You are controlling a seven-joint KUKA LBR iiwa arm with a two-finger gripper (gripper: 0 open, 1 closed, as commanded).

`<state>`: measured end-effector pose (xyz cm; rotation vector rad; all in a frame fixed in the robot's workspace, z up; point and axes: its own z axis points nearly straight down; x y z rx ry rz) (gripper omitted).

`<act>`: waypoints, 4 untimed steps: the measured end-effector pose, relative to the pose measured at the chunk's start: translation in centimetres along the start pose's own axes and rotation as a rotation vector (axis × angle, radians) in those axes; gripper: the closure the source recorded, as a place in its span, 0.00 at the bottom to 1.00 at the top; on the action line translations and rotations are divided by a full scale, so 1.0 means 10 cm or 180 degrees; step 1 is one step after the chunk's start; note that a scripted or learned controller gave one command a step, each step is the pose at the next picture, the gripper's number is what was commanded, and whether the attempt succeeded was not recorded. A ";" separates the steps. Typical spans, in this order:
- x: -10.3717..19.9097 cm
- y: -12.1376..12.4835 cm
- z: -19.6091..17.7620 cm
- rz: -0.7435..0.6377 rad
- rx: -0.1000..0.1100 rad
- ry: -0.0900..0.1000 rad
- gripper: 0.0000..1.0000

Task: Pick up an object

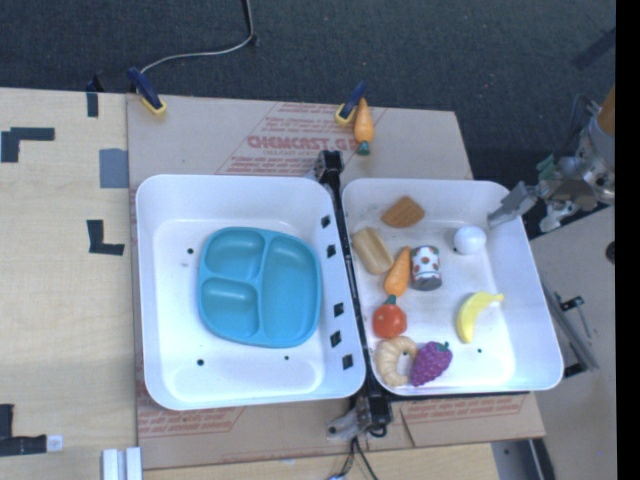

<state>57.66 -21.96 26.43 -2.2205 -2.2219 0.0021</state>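
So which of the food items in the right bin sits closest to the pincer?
The white ball, at the bin's upper right, just below the pincer. The toast, can and banana all lie farther off.

arm cut off by right edge beyond right bin; gripper small, blurred at bin's upper right rim. label on can in bin too small to read.

A blue divided plate sits in the left bin, while a toy carrot lies on the cardboard sheet behind both bins.
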 end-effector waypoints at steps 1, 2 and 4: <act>0.60 -0.28 0.60 -0.0004 0.0004 0.0006 0.00; 0.88 -0.04 1.64 -0.0002 -0.0005 0.0003 0.00; 1.69 0.00 0.80 -0.0007 -0.0005 0.0005 1.00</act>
